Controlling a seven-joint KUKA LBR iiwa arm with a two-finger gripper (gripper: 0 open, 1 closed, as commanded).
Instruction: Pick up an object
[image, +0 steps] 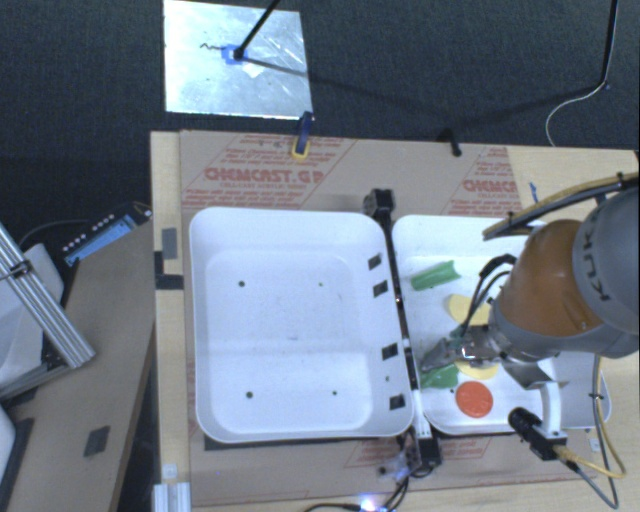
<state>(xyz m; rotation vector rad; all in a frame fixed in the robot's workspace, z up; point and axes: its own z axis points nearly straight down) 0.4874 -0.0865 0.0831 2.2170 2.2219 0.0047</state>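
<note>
The gripper (440, 358) reaches low into the right bin (420, 240), just above a green block (439, 377); whether it is wide or narrow cannot be told. An orange disc (475, 400) lies beside them.

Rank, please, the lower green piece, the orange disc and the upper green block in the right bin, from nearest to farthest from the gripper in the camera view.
Measured from the gripper:
1. Lower green piece, right at the fingertips, by the bin's left wall.
2. Orange disc, lower right of the gripper.
3. Upper green block, well above, toward the bin's far side.
</note>
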